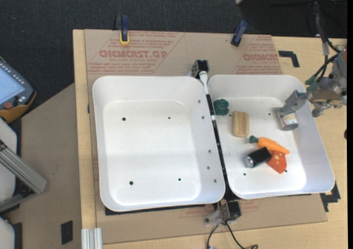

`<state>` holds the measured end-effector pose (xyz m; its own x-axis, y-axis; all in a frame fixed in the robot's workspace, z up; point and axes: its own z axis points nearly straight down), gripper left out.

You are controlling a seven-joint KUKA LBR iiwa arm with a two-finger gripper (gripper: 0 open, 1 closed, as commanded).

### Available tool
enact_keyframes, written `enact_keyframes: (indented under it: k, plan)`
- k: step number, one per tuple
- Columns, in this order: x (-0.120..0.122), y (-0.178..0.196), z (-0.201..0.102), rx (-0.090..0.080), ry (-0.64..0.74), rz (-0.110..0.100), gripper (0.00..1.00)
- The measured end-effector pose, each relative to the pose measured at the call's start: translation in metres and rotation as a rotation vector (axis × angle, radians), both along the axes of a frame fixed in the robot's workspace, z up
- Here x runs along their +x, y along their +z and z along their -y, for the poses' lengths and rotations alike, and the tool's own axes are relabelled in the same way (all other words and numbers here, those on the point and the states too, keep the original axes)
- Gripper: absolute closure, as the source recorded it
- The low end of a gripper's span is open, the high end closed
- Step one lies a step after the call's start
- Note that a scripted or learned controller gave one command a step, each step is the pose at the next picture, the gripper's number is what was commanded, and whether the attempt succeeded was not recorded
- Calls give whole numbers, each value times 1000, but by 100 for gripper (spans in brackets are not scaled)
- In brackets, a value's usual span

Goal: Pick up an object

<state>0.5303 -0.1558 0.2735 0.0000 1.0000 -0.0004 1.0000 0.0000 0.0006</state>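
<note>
Right bin [314, 132] is holding all the objects. Tan block [239, 123] is lying near the bin's middle, long side running front to back, plain light wood colour. Green lump [221, 106] is sitting just behind and left of it, close to the divider between the bins. Carrot [270, 144] is lying orange with a green stub end pointing left; orange scrap [279, 163] is lying just in front of it, touching or nearly so. Black cylinder [258, 157] is lying tilted, dark with a pale end cap, touching the orange scrap's left side. These three are crowding together in the front half; block and lump are sitting apart from them with bare floor around.

Gripper [288, 117] is hanging over the right bin's back right part, grey, reaching in from the right; can't tell jaw state, nothing visibly between them. It's well apart from the block, with bare floor between.

Left bin [110, 132] is showing bare white floor with a few dark dots. Both bins are sitting on a cardboard sheet [165, 49], clamps [123, 28] at the back edge.
</note>
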Motion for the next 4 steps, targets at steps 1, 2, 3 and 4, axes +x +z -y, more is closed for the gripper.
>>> enact_keyframes:
  k: [1, 2, 3, 4]
  plan:
    - [-12, 96, 61, -7, -6, 11, 0]
    - [-33, 225, 70, -8, 0, 17, 0]
    - [-32, 227, 68, -5, 2, 7, 100]
    - [-53, 51, 57, 7, 0, -17, 100]
